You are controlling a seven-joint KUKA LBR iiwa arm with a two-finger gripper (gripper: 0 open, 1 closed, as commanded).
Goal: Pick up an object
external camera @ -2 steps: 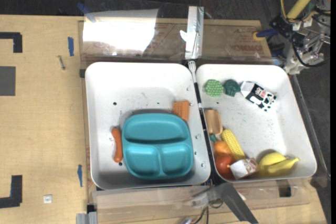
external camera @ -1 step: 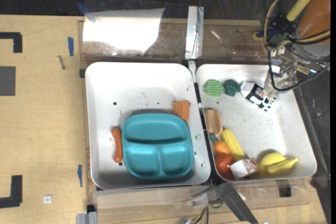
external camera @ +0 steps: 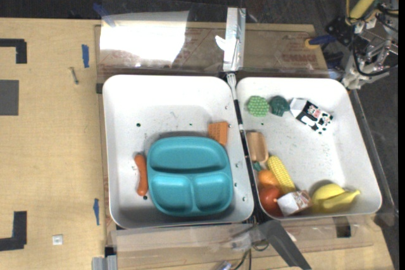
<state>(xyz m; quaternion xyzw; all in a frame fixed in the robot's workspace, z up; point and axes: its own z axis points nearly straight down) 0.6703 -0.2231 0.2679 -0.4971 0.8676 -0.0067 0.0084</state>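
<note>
The gripper (external camera: 370, 63) is hanging beyond the right bin's (external camera: 345, 158) far corner, so the approach is only beginning. Nearest below it, the black-and-white carton (external camera: 312, 116) is lying alone. Next move, I'd judge: swinging inward and descending.

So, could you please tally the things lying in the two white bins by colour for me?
Teal: 2, the divided tray and a small lump
Green: 1, the round knobbly piece
Orange: 3, carrot, wedge, round fruit
Yellow: 2, corn, banana
Red: 1, tomato
Tan: 1, bread-like piece
White cartons: 2
Total: 12
</note>
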